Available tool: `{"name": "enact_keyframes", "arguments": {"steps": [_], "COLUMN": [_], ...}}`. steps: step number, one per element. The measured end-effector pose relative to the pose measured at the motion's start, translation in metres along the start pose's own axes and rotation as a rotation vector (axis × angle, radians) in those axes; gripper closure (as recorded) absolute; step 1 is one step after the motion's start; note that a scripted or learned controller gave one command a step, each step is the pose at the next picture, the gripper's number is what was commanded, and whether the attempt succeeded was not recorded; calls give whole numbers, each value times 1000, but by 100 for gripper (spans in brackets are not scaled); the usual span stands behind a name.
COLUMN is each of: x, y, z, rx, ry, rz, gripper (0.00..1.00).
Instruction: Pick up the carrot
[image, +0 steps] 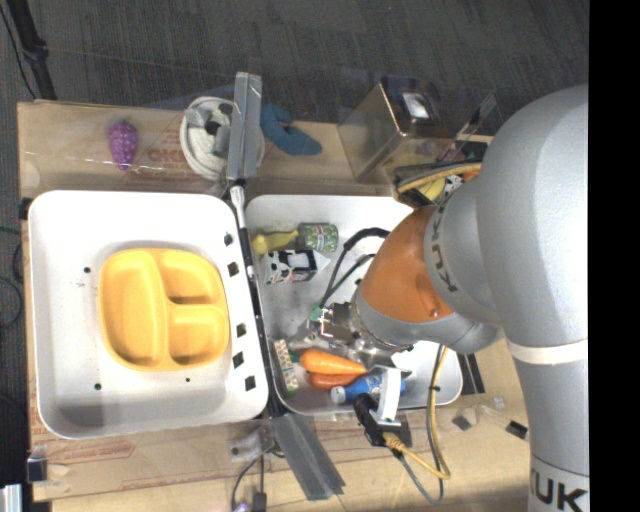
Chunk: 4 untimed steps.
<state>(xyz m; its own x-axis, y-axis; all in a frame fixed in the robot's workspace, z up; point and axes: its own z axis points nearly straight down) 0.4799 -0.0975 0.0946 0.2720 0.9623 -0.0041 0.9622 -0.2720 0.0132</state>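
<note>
Gripper (345, 345): low in the right bin (300, 212), just above the carrot (333, 363); finger state cannot be told. Right bin: one orange carrot near the front wall, one blue-and-white tube (368, 386) just beside it, one green can (319, 237), one yellow item (272, 241). Left bin (60, 225): one yellow divided tray (165, 307).

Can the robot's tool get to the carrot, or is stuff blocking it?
Probably yes. The carrot lies in the right bin, its top bare, and the tool hangs right beside it. A blue thing lies close along its near side, which could get in the way.
</note>
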Motion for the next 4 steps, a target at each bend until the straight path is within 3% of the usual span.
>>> {"name": "enact_keyframes", "arguments": {"steps": [1, 2, 4], "x": [2, -14, 3], "y": [0, 1, 10], "z": [-9, 3, 4], "rx": [6, 13, 20], "ry": [2, 2, 0], "rz": [-6, 189, 620], "gripper": [100, 100, 100]}}
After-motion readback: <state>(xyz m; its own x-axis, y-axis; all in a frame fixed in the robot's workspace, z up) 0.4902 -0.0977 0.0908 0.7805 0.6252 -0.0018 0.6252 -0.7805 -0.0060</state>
